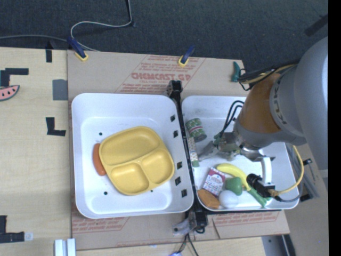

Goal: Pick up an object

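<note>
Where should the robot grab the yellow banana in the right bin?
Probably around the middle of the banana, coming straight down from above, pincer closing across its narrow width. It lies flat and curved, with a green toy and a small carton close beside it, so the ends look more crowded than the middle.

Right bin: green can [195, 129] on its side near the divider; yellow banana [233, 171], red-white carton [213, 182], green piece [233, 184], white egg [230, 198], brown item [209, 198] clustered at front.
</note>
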Controlling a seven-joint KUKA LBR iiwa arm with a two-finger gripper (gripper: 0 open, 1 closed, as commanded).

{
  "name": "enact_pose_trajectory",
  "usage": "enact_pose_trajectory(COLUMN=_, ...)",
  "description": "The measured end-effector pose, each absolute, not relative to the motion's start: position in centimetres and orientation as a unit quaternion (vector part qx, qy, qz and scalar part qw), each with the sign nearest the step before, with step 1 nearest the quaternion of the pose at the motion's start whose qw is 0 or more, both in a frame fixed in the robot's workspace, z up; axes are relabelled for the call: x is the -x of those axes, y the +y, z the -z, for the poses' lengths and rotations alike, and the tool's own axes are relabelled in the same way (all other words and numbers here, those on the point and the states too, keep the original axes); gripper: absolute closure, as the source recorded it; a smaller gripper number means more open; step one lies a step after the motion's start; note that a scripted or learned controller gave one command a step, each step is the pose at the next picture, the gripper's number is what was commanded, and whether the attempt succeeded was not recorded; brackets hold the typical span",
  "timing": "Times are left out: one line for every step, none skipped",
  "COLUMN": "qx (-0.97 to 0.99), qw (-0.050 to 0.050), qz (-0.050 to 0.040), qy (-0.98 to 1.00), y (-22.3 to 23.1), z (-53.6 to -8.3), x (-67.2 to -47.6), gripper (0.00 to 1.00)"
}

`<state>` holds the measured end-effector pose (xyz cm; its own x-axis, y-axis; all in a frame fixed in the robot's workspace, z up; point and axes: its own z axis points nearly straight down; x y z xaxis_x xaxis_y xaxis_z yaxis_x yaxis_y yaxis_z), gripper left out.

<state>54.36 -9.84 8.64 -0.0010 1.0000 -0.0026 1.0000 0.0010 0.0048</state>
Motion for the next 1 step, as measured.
enact_pose_trajectory(qx=-0.706, qw=0.002, qz=-0.001, qy=0.708, y=-11.66, z=-8.62, x=-59.42, gripper=0.0)
